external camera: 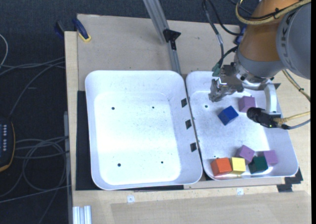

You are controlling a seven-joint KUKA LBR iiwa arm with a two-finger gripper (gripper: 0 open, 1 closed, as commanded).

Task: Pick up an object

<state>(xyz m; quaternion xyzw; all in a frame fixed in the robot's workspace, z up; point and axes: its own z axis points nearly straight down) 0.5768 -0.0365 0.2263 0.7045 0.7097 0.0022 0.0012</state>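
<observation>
Blue block [228, 115]: lies on the floor of the right bin [207, 134], in its upper middle, turned at an angle to the bin walls. It rests alone, just below and to the right of the gripper [216, 93], apart from it.

Gripper: hangs over the upper left part of the right bin, near the far wall. Nothing is seen between its fingers; how wide the jaws stand cannot be told from this angle.

Arm [266, 35]: grey with an orange band, reaches in from the right above the right bin; cables loop over its top.

Purple block, upper [246, 103]: on the bin floor just right of the blue block, close under the wrist.

Row at the near wall of the right bin, left to right: orange block [221, 166], yellow block [238, 165] touching it, dark green block [257, 165] beside the yellow one.

Purple block, middle [246, 152]: just behind the yellow and green blocks.

Purple block, corner [270, 157]: just right of the green block, near the right wall.

Left bin [94, 119]: white, shallow, side by side with the right bin; clips join the two along the shared edge.

Bench [123, 40]: pale wood, bears both bins; a slanted metal bar [158, 16] crosses above its far side.
</observation>
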